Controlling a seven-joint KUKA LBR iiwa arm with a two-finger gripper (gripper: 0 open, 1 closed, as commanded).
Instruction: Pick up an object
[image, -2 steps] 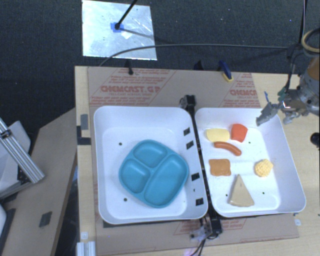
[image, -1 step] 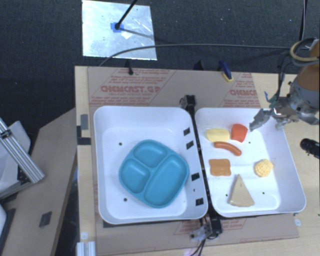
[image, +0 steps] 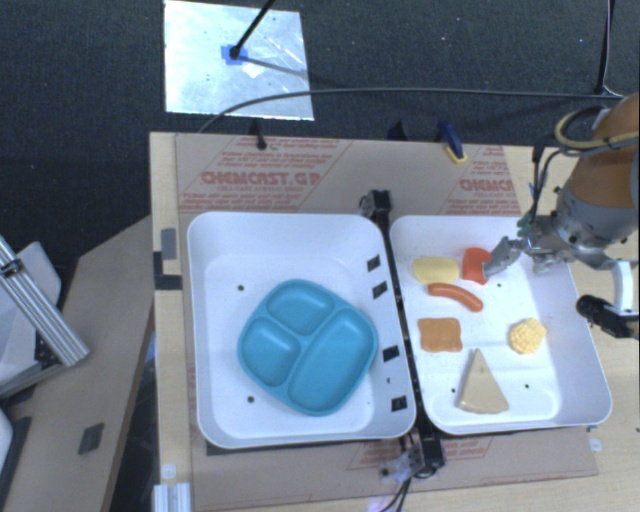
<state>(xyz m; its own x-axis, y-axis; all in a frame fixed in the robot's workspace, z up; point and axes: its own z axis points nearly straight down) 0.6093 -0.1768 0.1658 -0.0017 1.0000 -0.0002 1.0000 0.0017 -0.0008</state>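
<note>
The right bin holds several toy foods: a pale yellow piece, a red piece, an orange sausage, a brown square toast, a round yellow waffle-like piece and a tan wedge. My gripper reaches in from the right and sits low at the red piece's right side, very close to it or touching it. Nothing is visibly lifted. The arm's orange band is at the right edge, above the bin's far right corner.
A blue divided plate lies in the left bin. A black divider with clips runs between the bins. Cables and a blue clamp lie at the bench's back edge. A shiny sheet lies beyond the bench.
</note>
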